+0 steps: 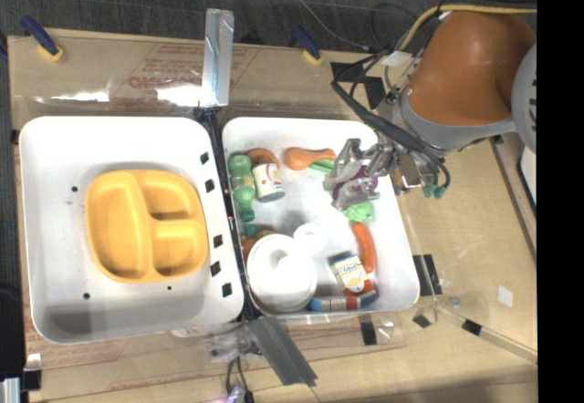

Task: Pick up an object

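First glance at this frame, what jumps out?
The yellow divided tray lying alone in the left bin. Next, the arm's big orange band at upper right, with the gripper low over the right bin's far side. That bin is crowded: a white round container at the near edge, green bottle, orange pieces.

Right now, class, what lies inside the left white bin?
Inside the left white bin lies one yellow divided tray, compartments bare. Whatever sits beneath the tray is covered.
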`<state>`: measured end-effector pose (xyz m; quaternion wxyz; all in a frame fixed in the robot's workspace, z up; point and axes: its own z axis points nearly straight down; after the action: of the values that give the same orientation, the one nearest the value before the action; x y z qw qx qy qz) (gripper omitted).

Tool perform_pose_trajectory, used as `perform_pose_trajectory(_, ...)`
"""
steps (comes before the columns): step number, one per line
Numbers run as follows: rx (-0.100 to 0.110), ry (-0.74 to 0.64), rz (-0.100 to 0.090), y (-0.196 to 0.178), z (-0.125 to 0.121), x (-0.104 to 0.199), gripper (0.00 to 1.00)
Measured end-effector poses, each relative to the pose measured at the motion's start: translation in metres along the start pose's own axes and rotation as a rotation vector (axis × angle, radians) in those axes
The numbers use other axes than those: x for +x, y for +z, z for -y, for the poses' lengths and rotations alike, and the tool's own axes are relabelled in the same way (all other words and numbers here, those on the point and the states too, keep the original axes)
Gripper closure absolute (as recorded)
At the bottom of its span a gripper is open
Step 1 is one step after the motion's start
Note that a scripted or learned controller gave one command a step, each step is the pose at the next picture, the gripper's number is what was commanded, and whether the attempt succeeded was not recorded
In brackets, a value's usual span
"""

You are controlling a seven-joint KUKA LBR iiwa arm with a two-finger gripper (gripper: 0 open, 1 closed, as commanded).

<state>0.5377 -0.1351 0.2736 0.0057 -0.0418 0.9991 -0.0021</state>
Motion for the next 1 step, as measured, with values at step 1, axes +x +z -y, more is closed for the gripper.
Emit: perform_pose_trajectory(1, -0.001, 0.273, -0.009, 0.0014, 0.0644, -0.0472, 1.00)
